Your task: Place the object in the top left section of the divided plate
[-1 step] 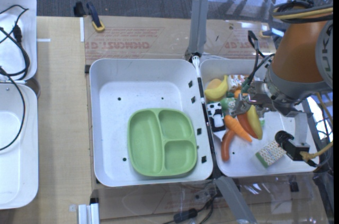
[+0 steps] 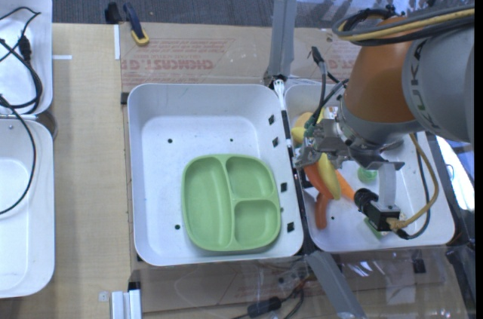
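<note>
A light green divided plate [image 2: 219,208] lies in the left white bin [image 2: 151,129], toward its front right, and all its sections are bare. My gripper [image 2: 312,151] hangs low over the left side of the right bin [image 2: 430,227], above a cluster of toy foods. Directly under it lie a yellow banana-like piece [image 2: 329,174] and an orange carrot-like piece [image 2: 344,187]. The arm's grey and orange wrist [image 2: 381,95] hides the middle of that bin. Whether anything sits in the gripper cannot be made out.
More toy food lies in the right bin: a yellow piece [image 2: 301,128] at the back left, a red-orange piece [image 2: 321,213] in front, and small green pieces [image 2: 367,175]. A raised divider wall [image 2: 287,151] separates the bins. Cables loop over the right bin.
</note>
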`<move>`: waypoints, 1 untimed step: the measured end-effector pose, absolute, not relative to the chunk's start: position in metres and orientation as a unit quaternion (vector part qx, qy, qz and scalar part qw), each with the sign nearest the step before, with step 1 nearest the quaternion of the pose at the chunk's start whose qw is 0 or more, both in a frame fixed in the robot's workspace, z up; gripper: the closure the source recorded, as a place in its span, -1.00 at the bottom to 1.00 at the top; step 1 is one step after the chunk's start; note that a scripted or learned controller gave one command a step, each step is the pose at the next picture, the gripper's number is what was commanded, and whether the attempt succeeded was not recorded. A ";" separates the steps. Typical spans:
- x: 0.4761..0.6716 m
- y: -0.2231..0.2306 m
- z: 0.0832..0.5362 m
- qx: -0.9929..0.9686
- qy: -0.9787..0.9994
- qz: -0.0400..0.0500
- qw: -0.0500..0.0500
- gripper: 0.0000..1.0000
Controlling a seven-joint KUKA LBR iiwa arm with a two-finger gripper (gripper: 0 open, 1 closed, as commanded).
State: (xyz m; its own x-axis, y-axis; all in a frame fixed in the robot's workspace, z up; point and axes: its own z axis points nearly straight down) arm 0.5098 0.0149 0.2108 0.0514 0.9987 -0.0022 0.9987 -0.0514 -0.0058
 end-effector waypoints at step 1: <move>0.526 0.010 0.190 -0.775 -0.632 0.003 0.001 1.00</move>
State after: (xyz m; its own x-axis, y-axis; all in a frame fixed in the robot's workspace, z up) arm 0.5260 0.0096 0.1900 0.2014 0.9795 -0.0029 0.9795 -0.2014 -0.0045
